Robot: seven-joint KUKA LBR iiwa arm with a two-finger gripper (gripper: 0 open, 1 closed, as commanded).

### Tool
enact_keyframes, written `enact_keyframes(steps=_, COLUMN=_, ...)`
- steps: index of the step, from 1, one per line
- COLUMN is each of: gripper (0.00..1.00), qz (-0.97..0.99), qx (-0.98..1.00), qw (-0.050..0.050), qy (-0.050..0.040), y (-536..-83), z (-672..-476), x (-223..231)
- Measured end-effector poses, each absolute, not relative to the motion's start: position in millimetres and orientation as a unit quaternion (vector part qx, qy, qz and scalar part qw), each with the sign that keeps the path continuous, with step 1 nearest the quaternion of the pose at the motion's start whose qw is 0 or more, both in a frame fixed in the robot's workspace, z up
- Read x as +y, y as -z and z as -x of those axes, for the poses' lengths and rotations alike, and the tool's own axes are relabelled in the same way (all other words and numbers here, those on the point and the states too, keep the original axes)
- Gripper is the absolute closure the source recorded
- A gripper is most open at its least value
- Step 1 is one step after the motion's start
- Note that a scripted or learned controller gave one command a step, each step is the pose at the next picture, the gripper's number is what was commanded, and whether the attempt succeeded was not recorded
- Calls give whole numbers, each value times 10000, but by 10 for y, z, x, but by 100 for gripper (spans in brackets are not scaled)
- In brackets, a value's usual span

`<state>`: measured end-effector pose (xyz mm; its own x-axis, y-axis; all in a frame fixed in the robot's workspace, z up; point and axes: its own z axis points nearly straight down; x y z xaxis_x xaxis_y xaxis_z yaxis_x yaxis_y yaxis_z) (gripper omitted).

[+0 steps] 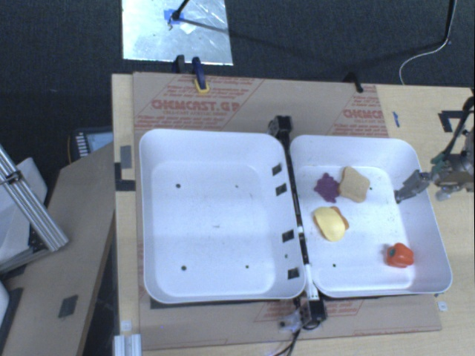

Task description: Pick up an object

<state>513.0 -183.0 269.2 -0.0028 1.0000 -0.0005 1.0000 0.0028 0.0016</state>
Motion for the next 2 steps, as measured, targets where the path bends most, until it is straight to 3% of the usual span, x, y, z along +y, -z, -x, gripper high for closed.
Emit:
enact_keyframes(steps=1, gripper=100, qz=-7049, qx=7093, qw=25, qy=-14, y=-2805, z=-5140, x=-1832)
enact_keyframes(steps=2, gripper=100, qz=-7049, qx=7092, qw=91, qy=-50, y=-4306, z=-4870, x=-1735)
